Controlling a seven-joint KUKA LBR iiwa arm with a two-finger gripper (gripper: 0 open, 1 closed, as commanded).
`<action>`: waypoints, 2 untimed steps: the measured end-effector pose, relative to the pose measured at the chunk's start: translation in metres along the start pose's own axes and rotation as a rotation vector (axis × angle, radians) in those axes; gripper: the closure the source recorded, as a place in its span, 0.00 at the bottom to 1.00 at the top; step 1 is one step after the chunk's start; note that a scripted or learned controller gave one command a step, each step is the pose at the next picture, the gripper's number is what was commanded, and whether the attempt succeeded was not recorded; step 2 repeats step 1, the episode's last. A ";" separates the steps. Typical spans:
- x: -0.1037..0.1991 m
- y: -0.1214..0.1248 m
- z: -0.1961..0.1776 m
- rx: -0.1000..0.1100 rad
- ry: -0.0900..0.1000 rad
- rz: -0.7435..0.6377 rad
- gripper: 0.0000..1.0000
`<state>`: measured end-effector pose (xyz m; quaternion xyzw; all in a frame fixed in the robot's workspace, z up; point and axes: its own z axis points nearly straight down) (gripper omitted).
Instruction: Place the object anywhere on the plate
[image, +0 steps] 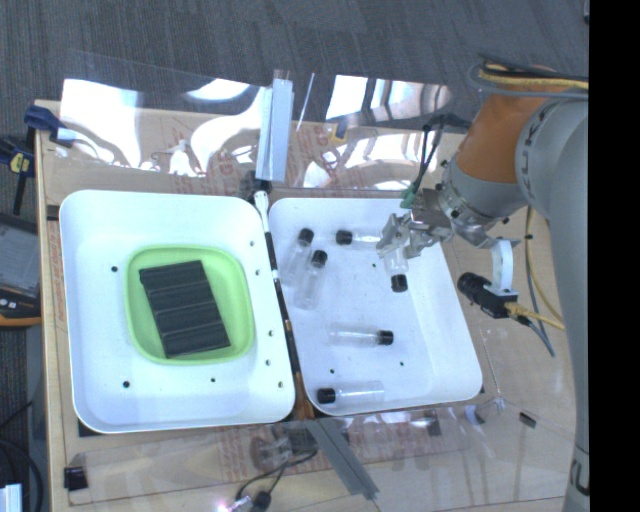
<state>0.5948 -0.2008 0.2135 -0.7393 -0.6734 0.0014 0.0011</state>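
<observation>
**Gripper over the vial bin, ridged block on the green plate**

The gripper (400, 243) hangs at about 1 o'clock in the right bin (450, 372). Its metal parts blur together, so I cannot tell whether it is spread or closed. Directly under it lies a vial (398, 276), a small clear tube with a black cap at its 6 o'clock end. Its clear end reaches up to the gripper, and whether it is gripped or merely lies on the bin floor cannot be made out.

Five similar vials are scattered in the same bin, all thin, see-through cylinders with glossy black caps:
- Two lie close together at 10 o'clock, one (303, 243) and another (315, 266), caps uppermost.
- One (352, 239) lies crosswise at 12 o'clock.
- One (368, 338) lies crosswise near the centre, cap at its 3 o'clock end.
- One (345, 395) rests against the rim at 6 o'clock.

The left bin (90, 382) is smooth white plastic with rounded corners. At its centre is the plate (137, 290), a pale green, shallow, rounded square. On the plate lies a dark block (185, 308), matte charcoal, rectangular, with crosswise ridges, its long axis tilted toward 11 o'clock.

The arm (500, 140), with its orange band and grey casing, enters from 3 o'clock.
</observation>
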 end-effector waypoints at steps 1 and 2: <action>0.000 0.000 0.000 0.000 0.000 0.000 0.00; 0.000 0.000 0.000 0.000 0.000 0.000 0.00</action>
